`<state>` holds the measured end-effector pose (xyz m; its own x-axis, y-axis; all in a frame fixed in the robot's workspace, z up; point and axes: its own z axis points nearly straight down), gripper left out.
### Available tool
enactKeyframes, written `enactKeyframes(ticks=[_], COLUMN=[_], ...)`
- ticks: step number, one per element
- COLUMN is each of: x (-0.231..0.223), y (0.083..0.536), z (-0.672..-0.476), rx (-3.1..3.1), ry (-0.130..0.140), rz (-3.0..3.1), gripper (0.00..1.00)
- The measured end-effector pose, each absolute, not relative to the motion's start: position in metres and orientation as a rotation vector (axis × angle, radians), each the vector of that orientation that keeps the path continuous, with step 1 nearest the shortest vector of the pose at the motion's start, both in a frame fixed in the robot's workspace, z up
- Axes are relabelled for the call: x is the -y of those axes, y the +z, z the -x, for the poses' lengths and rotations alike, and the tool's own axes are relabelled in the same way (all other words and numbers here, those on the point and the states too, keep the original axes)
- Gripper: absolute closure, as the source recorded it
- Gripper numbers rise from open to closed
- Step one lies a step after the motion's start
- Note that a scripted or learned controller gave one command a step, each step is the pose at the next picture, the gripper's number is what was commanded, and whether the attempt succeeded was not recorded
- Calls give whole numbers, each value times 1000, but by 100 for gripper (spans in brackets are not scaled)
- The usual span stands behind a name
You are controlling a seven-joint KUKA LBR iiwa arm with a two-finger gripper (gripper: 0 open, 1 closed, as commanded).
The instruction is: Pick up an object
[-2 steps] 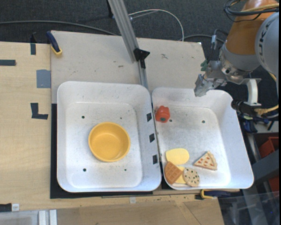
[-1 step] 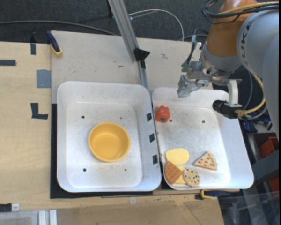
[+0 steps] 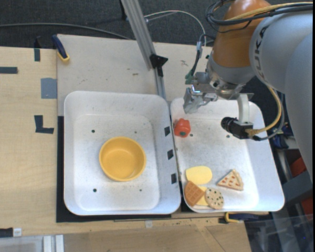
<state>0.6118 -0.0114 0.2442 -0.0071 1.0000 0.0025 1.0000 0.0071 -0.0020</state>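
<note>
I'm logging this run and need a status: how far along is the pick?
Nothing looks picked yet. The small red pepper-like toy lies on the right white bin's floor, near its left wall. The hand hovers at that bin's top-left corner, just above the toy in the image, with nothing visibly held. Left: descend, grasp, lift. The yellow bowl sits in the left white bin.

A pale wooden table (image 3: 21, 140) carries grey and dark tape marks (image 3: 48, 87); a slanted metal pole (image 3: 139, 28) rises behind the bins; a black cable (image 3: 52, 29) crosses the dark floor behind.
</note>
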Motion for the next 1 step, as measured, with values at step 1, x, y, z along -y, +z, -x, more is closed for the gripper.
enactKeyframes(ticks=[1], x=[-38], y=[231], z=[-591], rx=[2225], ry=[3], rz=[2212], gripper=[100])
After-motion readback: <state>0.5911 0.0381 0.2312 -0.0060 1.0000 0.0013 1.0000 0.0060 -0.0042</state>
